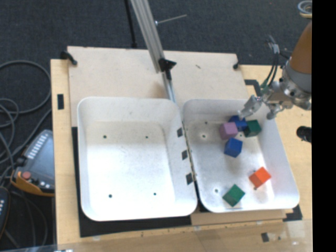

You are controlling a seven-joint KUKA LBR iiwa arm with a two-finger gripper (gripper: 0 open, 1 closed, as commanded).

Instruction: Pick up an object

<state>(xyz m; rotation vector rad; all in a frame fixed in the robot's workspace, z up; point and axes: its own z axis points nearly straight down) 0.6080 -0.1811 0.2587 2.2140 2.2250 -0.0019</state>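
gripper [261, 105] hangs at the right bin's [207, 201] far edge with fingers spread and nothing between them, just beside a cluster of purple cube [228, 129], blue and green blocks, so picking seems not yet done.

Even, diffuse overhead light; moderately bright. White bins [131, 156] near blown out, little surface detail. Short soft shadows under the blocks [233, 147]. Overall soft focus, low resolution; dark carpet [52, 14] grainy and underexposed.
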